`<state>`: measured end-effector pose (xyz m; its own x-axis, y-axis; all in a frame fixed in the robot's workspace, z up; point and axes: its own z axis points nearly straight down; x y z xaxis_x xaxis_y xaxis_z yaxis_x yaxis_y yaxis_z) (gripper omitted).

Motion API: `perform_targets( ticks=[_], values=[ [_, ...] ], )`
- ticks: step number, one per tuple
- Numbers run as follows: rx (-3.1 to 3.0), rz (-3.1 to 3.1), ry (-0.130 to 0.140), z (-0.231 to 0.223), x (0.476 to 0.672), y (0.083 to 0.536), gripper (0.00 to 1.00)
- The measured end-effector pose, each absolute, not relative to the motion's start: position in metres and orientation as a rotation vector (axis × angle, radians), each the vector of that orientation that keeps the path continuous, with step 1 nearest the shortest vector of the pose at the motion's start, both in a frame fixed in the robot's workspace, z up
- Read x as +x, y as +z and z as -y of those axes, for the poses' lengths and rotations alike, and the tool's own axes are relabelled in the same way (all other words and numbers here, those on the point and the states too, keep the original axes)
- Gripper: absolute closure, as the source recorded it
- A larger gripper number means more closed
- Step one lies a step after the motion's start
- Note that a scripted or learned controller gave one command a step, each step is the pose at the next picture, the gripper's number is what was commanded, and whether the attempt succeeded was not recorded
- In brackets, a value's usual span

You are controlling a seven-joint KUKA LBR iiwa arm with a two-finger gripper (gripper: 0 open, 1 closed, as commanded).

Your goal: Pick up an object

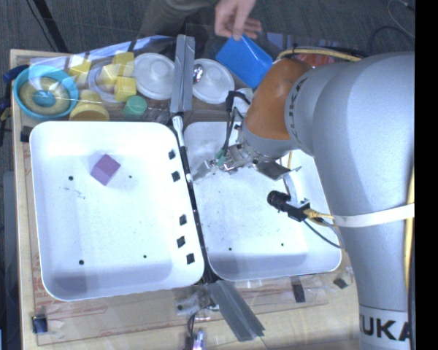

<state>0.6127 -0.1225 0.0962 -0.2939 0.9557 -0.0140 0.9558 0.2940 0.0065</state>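
The only loose thing we can find in either bin is a small purple block [105, 168], lying in the left bin [51, 268] toward its upper middle, well apart from every wall. We judge it to be light and stiff, probably foam or plastic, with flat faces that should neither crush nor slip much. It sits turned a little against the bin's edges, so we would take it across two opposite side faces, coming straight down from above with the grip turned to match.

The right bin [248, 265] shows a speckled white floor, and we see no separate object in it. Our end effector [226, 159] sits low over that bin's upper left corner, near the divider between the bins; at this size we cannot tell how it is set, nor whether anything lies under it. The block is well to its left.

Beyond the bins, cups and lids crowd the surface [336, 305], and a person's hand [236, 9] holds a blue container [242, 59].
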Motion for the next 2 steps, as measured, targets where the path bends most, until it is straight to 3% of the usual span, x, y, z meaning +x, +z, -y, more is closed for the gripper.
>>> perform_targets(
  ticks=[1, 2],
  values=[
    [2.152, -2.279, -0.008, 0.118, 0.657, 0.094, 0.00],
    [2.302, -2.138, 0.000, 0.156, 0.632, 0.167, 0.00]
  ],
)
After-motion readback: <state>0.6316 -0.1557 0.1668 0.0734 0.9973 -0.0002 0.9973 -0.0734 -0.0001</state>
